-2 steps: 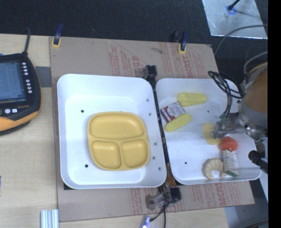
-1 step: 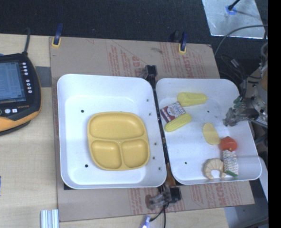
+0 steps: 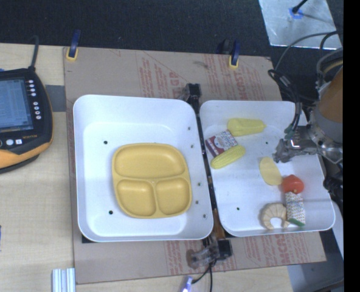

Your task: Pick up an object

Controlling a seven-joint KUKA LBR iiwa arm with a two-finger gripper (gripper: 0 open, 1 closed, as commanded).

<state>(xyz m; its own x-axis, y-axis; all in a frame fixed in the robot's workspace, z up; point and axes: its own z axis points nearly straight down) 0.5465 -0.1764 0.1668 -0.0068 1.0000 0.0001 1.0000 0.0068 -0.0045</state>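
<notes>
At the lower right of the frame, in the right bin (image 3: 228, 224), a croissant-shaped toy (image 3: 273, 215) lies touching a small striped packet (image 3: 295, 210), with a red tomato-like piece (image 3: 292, 183) just above them. These sit loose against the bin's near wall, probably where they fell. Left of them, the left bin (image 3: 89, 163) holds a yellow divided tray (image 3: 151, 179) lying flat at its middle.

Higher up, a pale yellow oval piece (image 3: 269, 171) lies with its long axis running upper left to lower right, just below the gripper (image 3: 287, 149). That piece looks the likeliest target. The gripper hangs low over the right bin's right side; I cannot tell how the jaws stand.

Farther up, a yellow corn cob (image 3: 227, 157) points lower left to upper right, touching a red-and-white packet (image 3: 221, 142). A second corn cob (image 3: 245, 126) lies nearly level across the frame.
</notes>
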